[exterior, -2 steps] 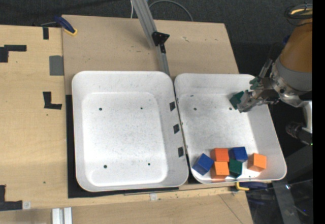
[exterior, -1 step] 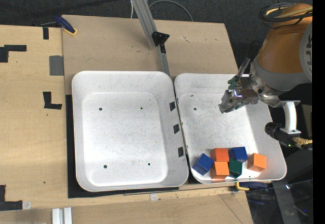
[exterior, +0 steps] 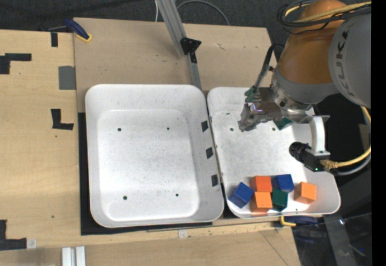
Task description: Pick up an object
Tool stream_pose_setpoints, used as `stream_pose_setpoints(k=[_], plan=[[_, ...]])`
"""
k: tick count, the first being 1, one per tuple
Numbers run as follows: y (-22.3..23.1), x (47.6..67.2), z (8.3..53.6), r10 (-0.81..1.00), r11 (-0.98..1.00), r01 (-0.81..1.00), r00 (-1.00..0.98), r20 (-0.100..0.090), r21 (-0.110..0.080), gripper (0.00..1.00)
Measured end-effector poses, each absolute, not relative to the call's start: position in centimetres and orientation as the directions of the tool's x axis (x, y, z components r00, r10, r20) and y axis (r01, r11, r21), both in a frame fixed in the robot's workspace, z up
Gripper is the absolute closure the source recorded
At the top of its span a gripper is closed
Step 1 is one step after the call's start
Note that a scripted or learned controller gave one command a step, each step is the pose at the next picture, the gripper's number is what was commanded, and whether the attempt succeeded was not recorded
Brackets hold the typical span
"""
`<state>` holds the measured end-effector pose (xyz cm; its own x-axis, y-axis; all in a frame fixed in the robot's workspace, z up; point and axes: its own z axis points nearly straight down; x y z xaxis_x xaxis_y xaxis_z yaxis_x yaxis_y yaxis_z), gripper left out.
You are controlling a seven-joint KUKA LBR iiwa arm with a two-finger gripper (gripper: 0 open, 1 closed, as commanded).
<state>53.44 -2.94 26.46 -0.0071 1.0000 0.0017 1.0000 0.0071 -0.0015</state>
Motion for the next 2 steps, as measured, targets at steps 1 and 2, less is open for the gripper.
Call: stream_pose_setpoints(k=[1,2], plan=[[1.9,53.3,24.3,1.0,0.006,1.0,-0.006,0.001,-0.004,1.0],[7.6,52.6,24.4,1.0,0.008,1.0,-0.008,0.002,-0.002,1.0]])
